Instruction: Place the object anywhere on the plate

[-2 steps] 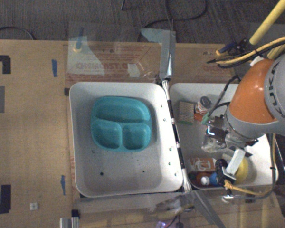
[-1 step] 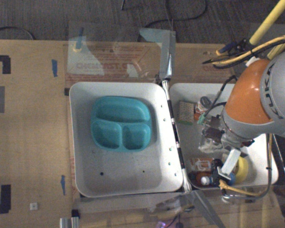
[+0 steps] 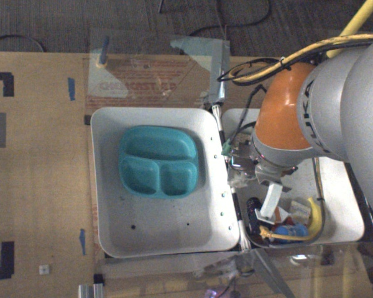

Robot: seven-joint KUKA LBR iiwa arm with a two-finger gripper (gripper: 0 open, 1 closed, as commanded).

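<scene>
1. Two shallow white bins are sitting side by side on the bench: left bin (image 3: 105, 228) and right bin (image 3: 345, 225); both are looking like smooth moulded plastic with rounded corners.
2. One plate (image 3: 158, 161) is lying in the left bin, well away from the jaws to their left; it is teal, matte, a rounded rectangle with three compartments (one long, two smaller).
3. One yellow banana (image 3: 315, 216), curved, is resting in the right bin, near the jaws on their right.
4. A blue object (image 3: 292, 231) and a dark object (image 3: 254, 211) are lying in the same bin, just below and beside the jaws; their shapes are too cluttered to resolve.
5. One gripper (image 3: 270, 203) is hanging over the right bin under the orange band; a whitish finger is pointing down into the clutter.
6. Jaw opening: cannot tell, and nothing is showing clearly between the jaws
</scene>
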